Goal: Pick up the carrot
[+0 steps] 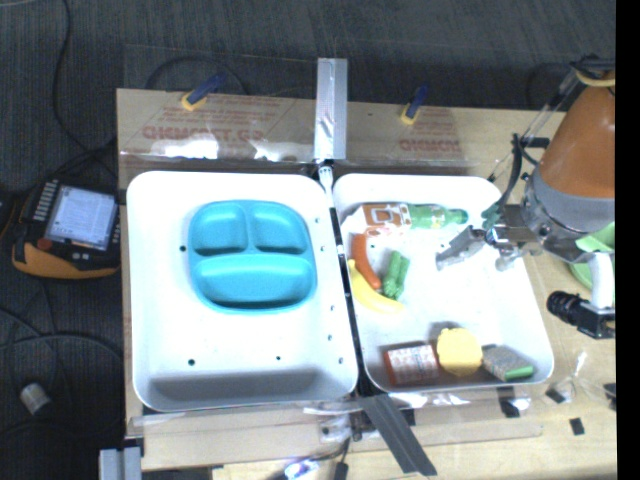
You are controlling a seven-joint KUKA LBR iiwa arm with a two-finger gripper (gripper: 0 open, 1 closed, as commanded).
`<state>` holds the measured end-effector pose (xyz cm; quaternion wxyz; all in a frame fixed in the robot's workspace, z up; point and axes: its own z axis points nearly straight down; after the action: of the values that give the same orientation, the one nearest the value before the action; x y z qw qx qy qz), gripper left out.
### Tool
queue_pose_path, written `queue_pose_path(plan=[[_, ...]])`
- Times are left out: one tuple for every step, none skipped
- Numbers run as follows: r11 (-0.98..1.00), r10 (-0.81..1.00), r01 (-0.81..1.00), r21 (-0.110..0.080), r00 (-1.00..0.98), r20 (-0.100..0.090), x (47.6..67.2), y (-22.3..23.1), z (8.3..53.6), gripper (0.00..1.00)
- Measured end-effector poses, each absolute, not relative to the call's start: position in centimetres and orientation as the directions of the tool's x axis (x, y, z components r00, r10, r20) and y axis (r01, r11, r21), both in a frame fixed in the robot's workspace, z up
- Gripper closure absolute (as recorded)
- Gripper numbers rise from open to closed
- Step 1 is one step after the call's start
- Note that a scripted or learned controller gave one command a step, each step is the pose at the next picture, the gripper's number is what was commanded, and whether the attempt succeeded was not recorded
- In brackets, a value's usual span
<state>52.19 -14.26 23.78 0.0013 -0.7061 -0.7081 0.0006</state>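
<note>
Hovering gripper (478, 248) empty; carrot (361, 259) well apart

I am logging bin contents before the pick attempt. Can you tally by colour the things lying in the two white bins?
Blue: 1, the divided plate in the left bin
Orange: 1, the carrot
Green: 2, the small green piece and the bottle
Yellow: 2, the banana and the yellow block
Brown: 1, the can
Grey-green: 1, the sponge
Total: 8
</note>
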Motion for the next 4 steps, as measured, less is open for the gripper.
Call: queue_pose_path(plan=[[0.294,0.956,0.956,0.015,-0.294,-0.007,58.3,-14.2,10.1,0.00],[0.483,0.876,0.875,0.024,-0.483,-0.017,49.3,-12.3,9.6,0.00],[0.613,0.790,0.790,0.017,-0.613,-0.018,53.2,-18.3,9.6,0.00],[0.365,0.931,0.931,0.018,-0.364,-0.014,52.3,-15.9,9.5,0.00]])
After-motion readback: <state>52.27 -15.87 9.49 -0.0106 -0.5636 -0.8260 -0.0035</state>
